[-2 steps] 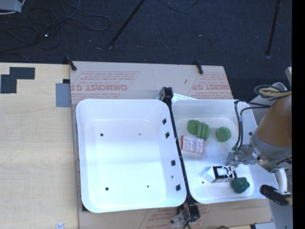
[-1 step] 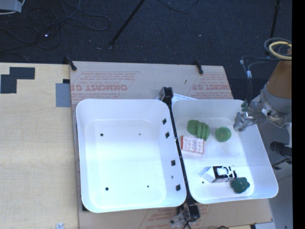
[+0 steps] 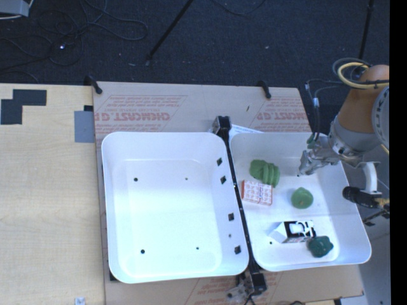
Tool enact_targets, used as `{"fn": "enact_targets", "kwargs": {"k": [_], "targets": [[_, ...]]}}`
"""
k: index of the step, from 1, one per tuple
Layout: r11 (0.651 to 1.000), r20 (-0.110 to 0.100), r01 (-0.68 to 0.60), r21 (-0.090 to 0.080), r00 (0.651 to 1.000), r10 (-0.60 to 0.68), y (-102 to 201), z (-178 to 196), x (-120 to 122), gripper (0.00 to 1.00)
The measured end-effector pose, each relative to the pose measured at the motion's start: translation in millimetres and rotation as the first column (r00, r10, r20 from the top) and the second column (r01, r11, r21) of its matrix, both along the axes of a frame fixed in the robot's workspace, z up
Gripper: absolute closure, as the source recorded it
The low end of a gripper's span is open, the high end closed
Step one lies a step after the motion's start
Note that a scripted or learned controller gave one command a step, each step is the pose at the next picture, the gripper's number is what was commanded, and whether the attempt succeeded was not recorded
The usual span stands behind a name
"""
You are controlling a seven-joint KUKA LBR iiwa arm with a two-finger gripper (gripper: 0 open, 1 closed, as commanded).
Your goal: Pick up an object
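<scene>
Over right bin [image 3: 356, 250], upper edge: claw [image 3: 308, 164], finger state cannot be told, nothing seen held. Green ball [image 3: 302, 198] just below; descend centred, straddling it before closing.

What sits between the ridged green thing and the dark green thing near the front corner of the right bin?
In the camera view, a round light green object sits roughly between the ridged green object and the dark green object, on the right bin.

The tool [image 3: 308, 164] hangs over the right bin [image 3: 356, 234], near a green ball [image 3: 302, 198].
</scene>
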State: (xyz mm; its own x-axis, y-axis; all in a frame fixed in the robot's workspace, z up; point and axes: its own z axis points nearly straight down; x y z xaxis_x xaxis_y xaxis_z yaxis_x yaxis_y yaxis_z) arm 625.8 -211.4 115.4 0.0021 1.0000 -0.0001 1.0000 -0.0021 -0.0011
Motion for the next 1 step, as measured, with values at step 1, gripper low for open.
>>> {"fn": "enact_targets", "kwargs": {"k": [1], "targets": [[1.0,0.015,-0.006,-0.003,1.0,0.006,25.5,155.7,8.2,1.0]]}}
